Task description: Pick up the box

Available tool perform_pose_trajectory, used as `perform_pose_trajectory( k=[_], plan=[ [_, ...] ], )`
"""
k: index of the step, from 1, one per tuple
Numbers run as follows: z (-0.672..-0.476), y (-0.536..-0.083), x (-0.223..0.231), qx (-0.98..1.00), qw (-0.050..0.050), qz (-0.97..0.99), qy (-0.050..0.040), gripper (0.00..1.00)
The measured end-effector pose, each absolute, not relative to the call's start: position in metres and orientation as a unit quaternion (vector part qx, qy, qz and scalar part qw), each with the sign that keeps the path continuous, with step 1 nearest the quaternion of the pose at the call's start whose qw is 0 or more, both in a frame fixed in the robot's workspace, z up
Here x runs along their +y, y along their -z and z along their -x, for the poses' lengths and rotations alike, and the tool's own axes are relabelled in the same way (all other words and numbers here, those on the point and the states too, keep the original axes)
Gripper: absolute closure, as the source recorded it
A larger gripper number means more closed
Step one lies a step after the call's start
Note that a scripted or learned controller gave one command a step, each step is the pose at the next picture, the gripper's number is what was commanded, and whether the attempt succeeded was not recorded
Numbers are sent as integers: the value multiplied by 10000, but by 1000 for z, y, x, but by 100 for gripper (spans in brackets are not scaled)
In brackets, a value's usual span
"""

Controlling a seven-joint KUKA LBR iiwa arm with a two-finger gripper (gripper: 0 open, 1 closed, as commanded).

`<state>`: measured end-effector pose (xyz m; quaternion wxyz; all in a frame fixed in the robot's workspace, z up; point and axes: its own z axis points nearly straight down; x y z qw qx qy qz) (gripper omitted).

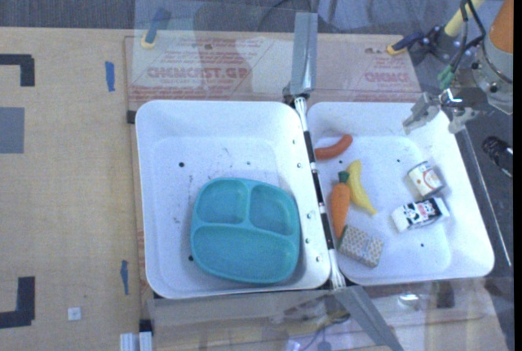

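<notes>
The box (420,213) is small and white with black markings. It lies on its side in the right part of the right bin (469,259). My gripper (435,117) hangs over that bin's far right corner, well behind the box and apart from it. Its two fingers (415,117) are spread open with nothing between them.
A small can (425,177) lies just behind the box. A tan speckled block (361,246), a carrot (338,207), a banana (360,187) and a sausage (333,147) lie in the right bin's left half. The left bin (155,137) holds a teal divided plate (245,230).
</notes>
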<state>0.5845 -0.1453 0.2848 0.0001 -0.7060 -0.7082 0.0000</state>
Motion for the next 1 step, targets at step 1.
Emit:
perform_pose_trajectory(
  k=[1],
  plan=[
    [-558, -149, -149, -6482, 1, 7615, 0, 0]
  ],
)
